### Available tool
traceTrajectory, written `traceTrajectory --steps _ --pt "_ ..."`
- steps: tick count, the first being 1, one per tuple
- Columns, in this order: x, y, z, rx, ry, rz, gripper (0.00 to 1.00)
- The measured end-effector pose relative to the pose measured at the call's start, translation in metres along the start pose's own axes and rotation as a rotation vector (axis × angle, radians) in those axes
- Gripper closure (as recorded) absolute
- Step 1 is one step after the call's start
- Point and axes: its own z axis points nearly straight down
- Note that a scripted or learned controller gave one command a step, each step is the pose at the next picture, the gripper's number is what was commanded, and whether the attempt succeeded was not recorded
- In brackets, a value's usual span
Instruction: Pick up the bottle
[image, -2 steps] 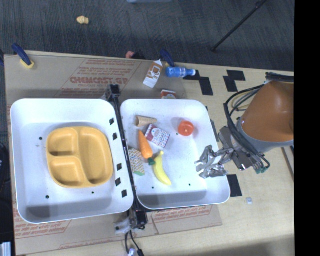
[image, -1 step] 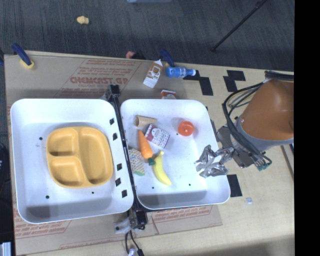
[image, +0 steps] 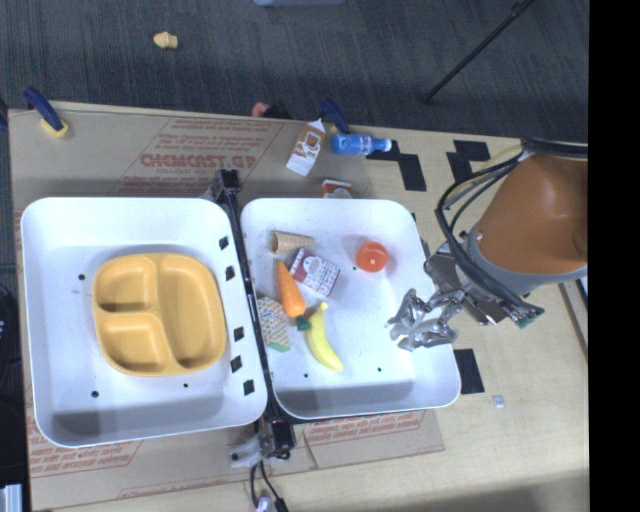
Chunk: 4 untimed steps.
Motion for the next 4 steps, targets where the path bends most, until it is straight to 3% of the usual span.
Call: traceTrajectory --steps 1,3,4 --pt "0.000 0.006 0.022 -0.006 0.005 -0.127 1.00" --pt "0.011 0.016 0.003 -0.004 0.002 -0.414 1.00" --pt "0.014 0.011 0.010 -0.006 0.001 -0.889 1.00"
